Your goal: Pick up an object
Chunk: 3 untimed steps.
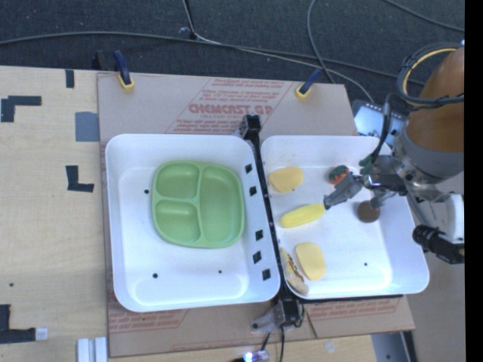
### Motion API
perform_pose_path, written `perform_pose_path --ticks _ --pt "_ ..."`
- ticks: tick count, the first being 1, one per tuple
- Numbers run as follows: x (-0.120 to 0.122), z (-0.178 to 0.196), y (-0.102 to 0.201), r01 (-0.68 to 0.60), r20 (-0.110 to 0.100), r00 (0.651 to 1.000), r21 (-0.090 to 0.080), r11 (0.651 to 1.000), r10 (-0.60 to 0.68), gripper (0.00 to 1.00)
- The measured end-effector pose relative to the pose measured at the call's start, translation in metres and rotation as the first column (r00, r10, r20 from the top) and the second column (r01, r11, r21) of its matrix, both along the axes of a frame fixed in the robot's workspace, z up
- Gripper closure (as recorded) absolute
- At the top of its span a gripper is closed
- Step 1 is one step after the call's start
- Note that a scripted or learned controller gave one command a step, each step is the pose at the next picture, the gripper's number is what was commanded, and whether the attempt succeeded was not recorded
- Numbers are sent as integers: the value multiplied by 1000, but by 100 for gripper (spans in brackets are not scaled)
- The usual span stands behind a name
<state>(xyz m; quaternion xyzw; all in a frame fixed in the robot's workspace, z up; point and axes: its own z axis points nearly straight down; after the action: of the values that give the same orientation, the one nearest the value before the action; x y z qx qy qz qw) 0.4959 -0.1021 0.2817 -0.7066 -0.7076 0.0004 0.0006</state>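
Nothing has been picked up yet, as far as can be judged. The gripper [361, 197] is seen at the right of the frame, over the right bin [392, 274], with its fingers spread apart and nothing between them. A brown round object [368, 213] lies just below it, and a small green and red object [338, 175] just above left. Three yellow pieces [302, 216] rest left of it. A green divided plate [199, 204] lies in the left bin [128, 277]. The grasp and the lift are still to be done.
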Motion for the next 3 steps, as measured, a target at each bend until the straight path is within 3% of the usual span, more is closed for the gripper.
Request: perform_pose_path --ticks 1,3 --pt "-9 -57 -5 2 -4 1000 0 1000 -2 0" --pt "-1 -176 0 1 -7 1000 1 1000 -1 0"
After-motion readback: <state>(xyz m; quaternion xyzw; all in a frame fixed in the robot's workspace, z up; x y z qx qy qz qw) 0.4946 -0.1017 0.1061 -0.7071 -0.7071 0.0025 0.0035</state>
